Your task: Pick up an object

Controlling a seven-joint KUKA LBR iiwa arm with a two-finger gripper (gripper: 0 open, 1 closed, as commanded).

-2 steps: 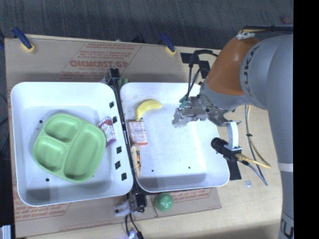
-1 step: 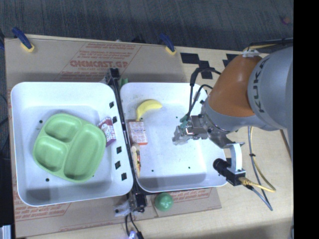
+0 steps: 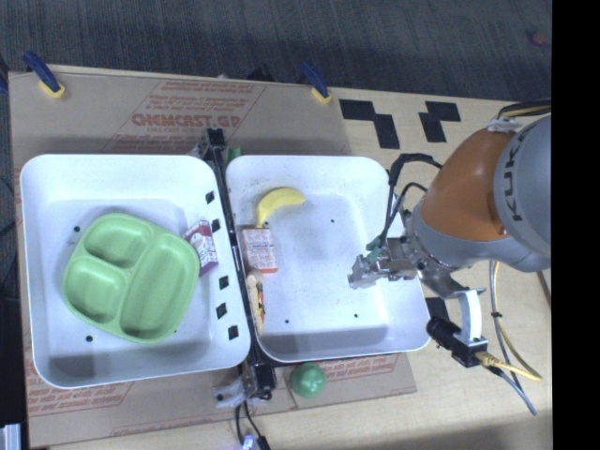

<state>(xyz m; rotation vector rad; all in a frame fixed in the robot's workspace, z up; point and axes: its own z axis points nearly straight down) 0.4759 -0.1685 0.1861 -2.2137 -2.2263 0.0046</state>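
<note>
Two bins sit side by side on the counter (image 3: 84, 415), their inner walls touching down the middle. In the left bin (image 3: 37, 251) a divided tray (image 3: 131, 276) lies toward the left and centre, with a small packet (image 3: 202, 247) just beside its right edge, near the dividing wall. In the right bin (image 3: 375, 331) a banana (image 3: 278, 202) lies toward the far left corner; a small box (image 3: 259, 249) lies just in front of it, against the left wall, and a thin item (image 3: 257, 303) lies nearer still along that wall. The arm (image 3: 487, 200) reaches in from the right, its gripper (image 3: 367, 272) over the bin's right side. A ball (image 3: 307, 380) rests on the counter just in front of the right bin.
</note>
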